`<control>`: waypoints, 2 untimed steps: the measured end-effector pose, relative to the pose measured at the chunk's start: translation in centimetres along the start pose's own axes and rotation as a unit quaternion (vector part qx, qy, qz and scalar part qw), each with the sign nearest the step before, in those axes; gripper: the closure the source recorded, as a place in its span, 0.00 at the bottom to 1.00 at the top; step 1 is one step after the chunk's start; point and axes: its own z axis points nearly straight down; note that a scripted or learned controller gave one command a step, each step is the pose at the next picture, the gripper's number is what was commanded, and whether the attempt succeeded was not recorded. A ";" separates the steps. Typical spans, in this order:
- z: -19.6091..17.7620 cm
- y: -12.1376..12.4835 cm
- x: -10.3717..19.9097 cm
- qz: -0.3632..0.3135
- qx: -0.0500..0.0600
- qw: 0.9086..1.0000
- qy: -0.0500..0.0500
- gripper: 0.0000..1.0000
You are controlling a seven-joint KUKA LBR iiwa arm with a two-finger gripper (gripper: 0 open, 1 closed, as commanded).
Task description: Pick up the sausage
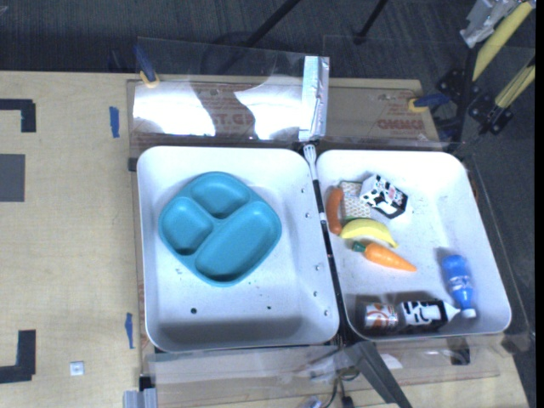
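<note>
Two white bins side by side on a pale wooden bench [68, 228], seen from above at a slant. In the bin on the view's right [442, 172]: the sausage [335, 209], reddish-orange, lying lengthwise hard against the bin's left wall, in the upper half. Just beside it to the right, touching or nearly so, a yellow banana [368, 230], curved and lying crosswise. Directly below the banana, an orange carrot [389, 257] (green stub at its left end, tip pointing down and to the right). Above the banana, close to the sausage's upper end, a small black-and-white cow-patterned carton [382, 197], tilted. Well apart from these, near the bin's right wall, a blue bottle [457, 280] lying on its side. Along the near wall, a dark bottle [410, 313] with a white label, also lying down, cap toward the blue bottle. In the bin on the view's left [161, 313]: a blue divided plate [221, 226] with three compartments, sitting flat, a little left of centre. Behind both bins, a clear plastic sheet [225, 100] catching bright glare. As for the claw, wide or narrow: cannot tell; nothing gripping the sausage
</note>
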 end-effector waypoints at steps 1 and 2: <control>-1.1 0.2 0.0 -0.001 -0.003 1.000 -0.002 1.00; -1.1 0.2 0.0 -0.001 -0.003 1.000 -0.002 0.00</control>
